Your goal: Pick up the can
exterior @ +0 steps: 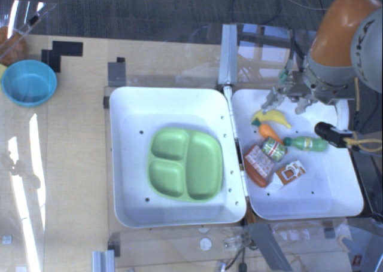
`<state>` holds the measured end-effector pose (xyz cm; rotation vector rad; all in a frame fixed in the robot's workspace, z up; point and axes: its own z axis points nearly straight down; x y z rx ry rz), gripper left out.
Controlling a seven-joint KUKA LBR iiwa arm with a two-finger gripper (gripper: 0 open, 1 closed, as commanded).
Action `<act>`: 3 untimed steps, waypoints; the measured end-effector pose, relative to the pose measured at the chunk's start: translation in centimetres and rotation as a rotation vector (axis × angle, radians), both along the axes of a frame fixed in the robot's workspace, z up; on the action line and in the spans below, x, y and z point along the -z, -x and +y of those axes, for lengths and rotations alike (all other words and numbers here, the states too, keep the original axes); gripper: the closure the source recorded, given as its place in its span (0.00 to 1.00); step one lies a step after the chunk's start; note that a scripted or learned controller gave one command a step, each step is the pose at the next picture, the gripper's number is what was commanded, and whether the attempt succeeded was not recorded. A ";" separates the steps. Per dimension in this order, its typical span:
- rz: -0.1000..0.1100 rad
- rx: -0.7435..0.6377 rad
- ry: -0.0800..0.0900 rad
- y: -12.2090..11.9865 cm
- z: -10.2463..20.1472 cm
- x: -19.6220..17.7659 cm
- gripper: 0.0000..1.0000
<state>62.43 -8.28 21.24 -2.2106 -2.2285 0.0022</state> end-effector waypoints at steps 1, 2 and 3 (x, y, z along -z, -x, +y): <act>-0.002 0.102 0.001 -3.9 4.7 -6.6 0.00; -0.003 -0.063 0.002 -4.4 -7.0 -3.3 0.00; 0.009 -0.520 -0.006 -4.2 -10.7 12.5 0.00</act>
